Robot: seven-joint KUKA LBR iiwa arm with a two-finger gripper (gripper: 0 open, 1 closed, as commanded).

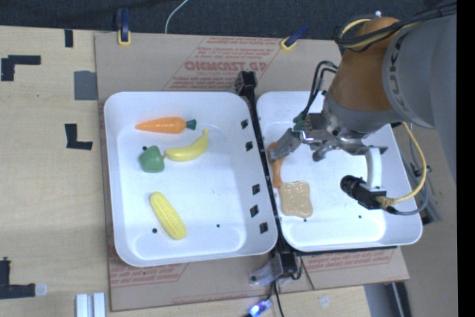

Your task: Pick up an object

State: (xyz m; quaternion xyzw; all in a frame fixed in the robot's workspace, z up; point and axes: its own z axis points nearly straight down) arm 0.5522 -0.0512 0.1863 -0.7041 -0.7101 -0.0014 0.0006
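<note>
Two white bins sit side by side on the tabletop (44, 182), which is light wood with a sheet of brown cardboard (215, 63) under the bins. The big grey arm (415, 70) with its orange band reaches in from the right, over the right bin (349, 234). The left bin (215, 234) holds four toy foods. An orange carrot (161, 125) lies near the top. A yellow banana (187, 149) is just below it, and a green pepper (152, 159) sits right beside the banana. A yellow corn cob (168, 215) lies lower down, apart from the others. In the right bin, a slice of toast (296, 198) lies flat near the left wall. Just beside it, an orange thing (277, 171) lies against the wall. The tool (286, 145) hangs over that orange thing. I cannot tell if the tool is released or clenched.
</note>
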